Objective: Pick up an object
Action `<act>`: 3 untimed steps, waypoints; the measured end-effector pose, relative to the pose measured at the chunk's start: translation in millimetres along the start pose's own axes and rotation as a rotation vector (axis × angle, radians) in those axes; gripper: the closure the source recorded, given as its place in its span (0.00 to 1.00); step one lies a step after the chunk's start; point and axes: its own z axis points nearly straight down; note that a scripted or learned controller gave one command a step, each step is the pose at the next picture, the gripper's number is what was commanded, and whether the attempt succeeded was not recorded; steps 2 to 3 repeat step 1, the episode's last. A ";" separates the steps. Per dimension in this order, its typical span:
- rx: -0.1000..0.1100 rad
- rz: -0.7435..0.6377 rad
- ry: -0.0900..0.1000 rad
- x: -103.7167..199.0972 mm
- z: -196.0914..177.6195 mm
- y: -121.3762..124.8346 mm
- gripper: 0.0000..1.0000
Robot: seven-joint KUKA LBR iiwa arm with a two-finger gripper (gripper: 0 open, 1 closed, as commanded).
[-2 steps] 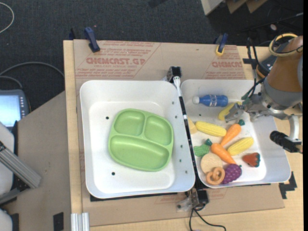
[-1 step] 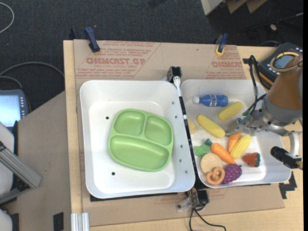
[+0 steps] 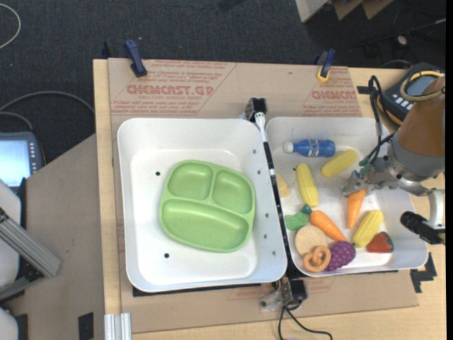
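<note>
Arm (image 3: 423, 129) reaches in from right, over right bin (image 3: 297, 127). Claw (image 3: 359, 184) sits low in bin, right above small orange carrot (image 3: 354, 205). Cannot tell if claw is wide or narrow, or if it grips carrot. Near it: yellow corn (image 3: 306, 183), blue bottle (image 3: 310, 147), bigger carrot (image 3: 327, 225), second corn (image 3: 367, 227), purple grapes (image 3: 342, 253), red strawberry (image 3: 380, 243). Green plate (image 3: 207, 205) with three parts lies in left bin (image 3: 141, 190).
</note>
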 end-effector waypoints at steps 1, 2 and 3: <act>-0.008 -0.012 0.002 119.5 -95.3 17.6 1.00; -0.008 -0.012 0.002 119.5 -95.3 17.6 1.00; -0.008 -0.012 0.002 119.5 -95.3 17.6 1.00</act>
